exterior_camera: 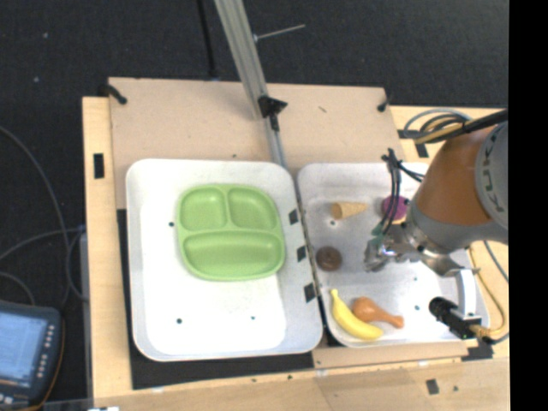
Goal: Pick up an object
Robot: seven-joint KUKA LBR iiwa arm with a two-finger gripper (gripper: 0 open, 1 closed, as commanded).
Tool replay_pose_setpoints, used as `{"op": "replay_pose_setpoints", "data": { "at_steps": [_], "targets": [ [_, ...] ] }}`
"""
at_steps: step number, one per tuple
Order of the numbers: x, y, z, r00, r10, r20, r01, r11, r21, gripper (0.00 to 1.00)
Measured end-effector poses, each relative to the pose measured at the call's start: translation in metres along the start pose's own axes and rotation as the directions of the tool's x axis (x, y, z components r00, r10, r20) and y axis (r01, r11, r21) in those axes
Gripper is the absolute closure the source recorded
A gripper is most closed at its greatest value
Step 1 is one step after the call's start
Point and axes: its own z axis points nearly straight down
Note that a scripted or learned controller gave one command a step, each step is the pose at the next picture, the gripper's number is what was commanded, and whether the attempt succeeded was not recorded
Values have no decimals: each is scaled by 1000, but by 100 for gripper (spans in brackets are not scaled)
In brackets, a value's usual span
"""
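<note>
My arm (458,191) is grey with an orange band above the wrist, and it hangs over the right white bin (342,182), where a yellow banana (351,317), an orange carrot-like piece (375,311), a dark brown round thing (329,258), a tan cone (348,210) and something purple-pink (396,205) lie. The left white bin (154,315) carries a light green divided plate (231,233). Both bins sit on a pale tan bench (214,118) against a black floor.

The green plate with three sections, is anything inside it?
Nothing lies in the green plate; its three sections show bare. It rests in the left bin, whose floor beneath it is covered.
</note>
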Motion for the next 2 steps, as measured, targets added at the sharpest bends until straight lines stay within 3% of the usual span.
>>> {"op": "replay_pose_setpoints", "data": {
  "at_steps": [2],
  "targets": [
    [4,13,-109,1000,-1,1,1,1000,-2,100]
  ]
}}
